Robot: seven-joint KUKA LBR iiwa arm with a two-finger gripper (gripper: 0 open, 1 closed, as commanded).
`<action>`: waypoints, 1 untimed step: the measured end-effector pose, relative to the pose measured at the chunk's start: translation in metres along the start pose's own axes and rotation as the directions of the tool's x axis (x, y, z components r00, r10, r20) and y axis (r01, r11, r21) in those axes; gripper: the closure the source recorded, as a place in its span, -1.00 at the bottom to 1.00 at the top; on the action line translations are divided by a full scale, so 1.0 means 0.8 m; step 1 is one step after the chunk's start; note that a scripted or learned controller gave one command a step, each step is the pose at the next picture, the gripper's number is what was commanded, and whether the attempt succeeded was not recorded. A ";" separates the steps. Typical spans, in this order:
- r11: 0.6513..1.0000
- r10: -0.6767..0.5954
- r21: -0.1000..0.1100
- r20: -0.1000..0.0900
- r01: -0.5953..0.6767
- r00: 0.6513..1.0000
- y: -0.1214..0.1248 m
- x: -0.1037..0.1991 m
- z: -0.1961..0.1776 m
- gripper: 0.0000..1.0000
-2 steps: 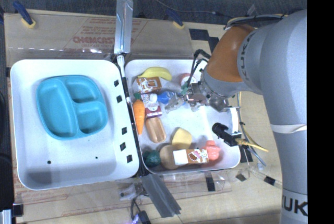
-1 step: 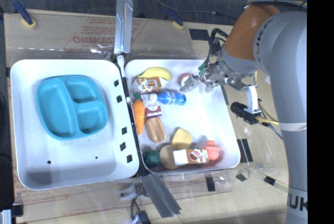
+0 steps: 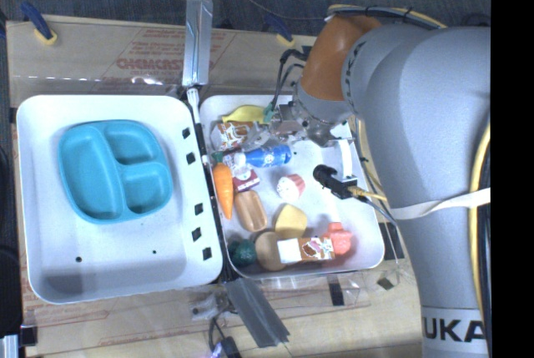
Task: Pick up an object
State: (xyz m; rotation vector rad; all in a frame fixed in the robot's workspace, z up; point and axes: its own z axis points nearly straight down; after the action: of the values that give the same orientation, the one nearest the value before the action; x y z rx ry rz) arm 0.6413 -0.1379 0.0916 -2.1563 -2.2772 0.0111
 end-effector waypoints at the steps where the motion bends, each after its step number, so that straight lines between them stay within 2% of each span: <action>1: 0.967 -0.255 -0.006 -0.001 0.255 0.967 -0.103 -0.004 -0.012 -1.00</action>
State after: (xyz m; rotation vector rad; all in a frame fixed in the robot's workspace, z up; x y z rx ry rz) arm 0.5591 -0.1459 0.1022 -1.8474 -2.5371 0.0014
